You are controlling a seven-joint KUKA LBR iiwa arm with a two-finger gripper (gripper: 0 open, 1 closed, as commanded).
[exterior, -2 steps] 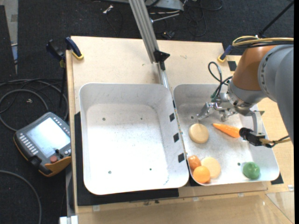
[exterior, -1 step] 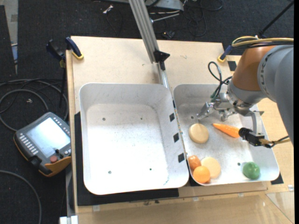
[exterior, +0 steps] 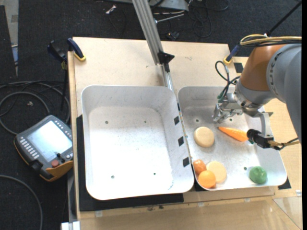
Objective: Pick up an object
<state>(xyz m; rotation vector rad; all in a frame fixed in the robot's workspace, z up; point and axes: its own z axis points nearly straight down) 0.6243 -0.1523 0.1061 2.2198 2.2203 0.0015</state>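
My gripper (exterior: 222,118) hangs over the back middle of the right bin (exterior: 192,97), just above the thick end of an orange carrot (exterior: 232,133) that lies flat on the bin floor. A pale round bun-like object (exterior: 204,136) sits left of the carrot. In the bin's front left corner an orange ball (exterior: 206,178), a cream round piece (exterior: 216,170) and a small reddish piece (exterior: 198,166) are clustered together. A green round object (exterior: 258,175) rests in the front right corner. Nothing shows between the fingers.
The left bin (exterior: 88,128) lies beside the right one. A slanted metal pole (exterior: 148,28) rises from the back between the bins. A teach pendant (exterior: 45,147) lies on the floor at the left. Cables trail from the wrist over the right bin's back.
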